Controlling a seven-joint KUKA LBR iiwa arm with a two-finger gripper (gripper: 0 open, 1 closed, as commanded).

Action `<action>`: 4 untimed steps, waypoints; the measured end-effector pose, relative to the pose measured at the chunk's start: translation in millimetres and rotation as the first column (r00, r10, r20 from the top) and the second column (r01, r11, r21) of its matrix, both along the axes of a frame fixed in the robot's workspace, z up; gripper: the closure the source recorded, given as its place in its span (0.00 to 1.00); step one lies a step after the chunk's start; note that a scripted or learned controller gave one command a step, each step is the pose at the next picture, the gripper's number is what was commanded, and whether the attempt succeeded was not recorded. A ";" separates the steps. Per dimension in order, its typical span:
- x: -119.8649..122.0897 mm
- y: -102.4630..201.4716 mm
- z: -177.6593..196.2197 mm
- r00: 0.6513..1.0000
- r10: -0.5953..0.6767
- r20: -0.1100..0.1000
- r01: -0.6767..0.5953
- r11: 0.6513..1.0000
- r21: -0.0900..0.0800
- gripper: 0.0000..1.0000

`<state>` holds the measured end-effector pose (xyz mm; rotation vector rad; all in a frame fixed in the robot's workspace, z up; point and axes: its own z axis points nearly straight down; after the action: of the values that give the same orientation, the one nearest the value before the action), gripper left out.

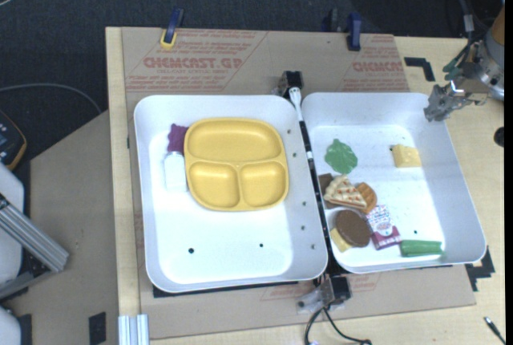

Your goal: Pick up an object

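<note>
The right bin (449, 175) holds several small toy foods: a green leafy piece (341, 156), a yellow cheese block (405, 156), a waffle-like piece (350, 193), a brown round patty (353, 228), a red-and-white packet (381, 223) and a green stick (421, 248). My gripper (442, 104) hangs at the bin's far right corner, above the rim, well apart from all of these. Nothing shows between its fingers.
The left bin (160, 239) carries a yellow divided plate (236, 161), with a purple piece (175, 136) and a white piece (173, 172) beside its left edge. Clamps (353, 30) hold the cardboard sheet under the bins at the back.
</note>
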<state>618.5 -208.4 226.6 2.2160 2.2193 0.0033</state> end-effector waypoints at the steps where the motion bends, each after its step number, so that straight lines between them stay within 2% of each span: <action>1: 21.5 51.7 8.2 1.000 0.005 0.000 -0.005 1.000 0.003 1.00; 2: 32.0 95.0 5.1 1.000 0.003 -0.002 -0.003 1.000 0.002 1.00; 3: 32.8 125.9 -10.5 1.000 0.002 -0.008 -0.002 1.000 0.003 1.00; 4: 37.1 123.5 -9.0 1.000 0.000 -0.003 0.000 1.000 0.001 1.00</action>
<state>655.6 -84.9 217.6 2.2180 2.2214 0.0014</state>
